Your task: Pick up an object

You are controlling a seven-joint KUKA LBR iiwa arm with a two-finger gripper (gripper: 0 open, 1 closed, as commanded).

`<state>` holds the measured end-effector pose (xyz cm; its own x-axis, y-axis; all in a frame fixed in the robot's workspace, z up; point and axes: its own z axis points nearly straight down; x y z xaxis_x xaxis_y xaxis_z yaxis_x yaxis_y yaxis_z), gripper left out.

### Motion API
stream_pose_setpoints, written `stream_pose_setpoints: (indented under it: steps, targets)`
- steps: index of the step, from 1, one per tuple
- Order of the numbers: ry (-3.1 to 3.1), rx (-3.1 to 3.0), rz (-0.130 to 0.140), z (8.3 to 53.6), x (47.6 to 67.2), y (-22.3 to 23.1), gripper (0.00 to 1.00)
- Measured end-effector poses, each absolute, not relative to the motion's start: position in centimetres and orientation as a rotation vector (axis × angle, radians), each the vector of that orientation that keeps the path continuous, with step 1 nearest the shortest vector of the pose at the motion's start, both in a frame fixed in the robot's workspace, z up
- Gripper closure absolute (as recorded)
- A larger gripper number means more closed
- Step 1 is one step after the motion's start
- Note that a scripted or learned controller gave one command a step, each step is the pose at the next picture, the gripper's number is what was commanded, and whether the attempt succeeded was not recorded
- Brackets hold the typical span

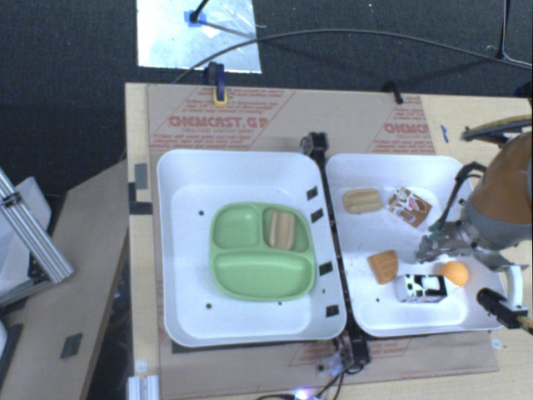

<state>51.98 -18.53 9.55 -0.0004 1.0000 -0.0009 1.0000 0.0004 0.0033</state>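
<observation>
Two white bins sit side by side on the table [275,107]: the left bin [179,223] carries a green divided tray [250,269]. The right bin [366,307] holds a bread roll [361,201], patterned packet [409,206], tan block [384,266], black-and-white carton [424,287] and orange ball [455,272]. Whether the gripper [435,247], beside the ball, is spread, I cannot tell.

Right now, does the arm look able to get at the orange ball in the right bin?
Probably yes. The orange ball lies just below the pincer, on top and uncovered. The black-and-white carton sits close on its left, so a grab may nudge it.
</observation>
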Motion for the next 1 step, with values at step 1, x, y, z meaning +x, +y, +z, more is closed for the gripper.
stream_pose_setpoints:
  steps: [1]
  targets:
    - [2.221, 2.212, 0.005, 15.97, 52.15, -18.71, 1.0]
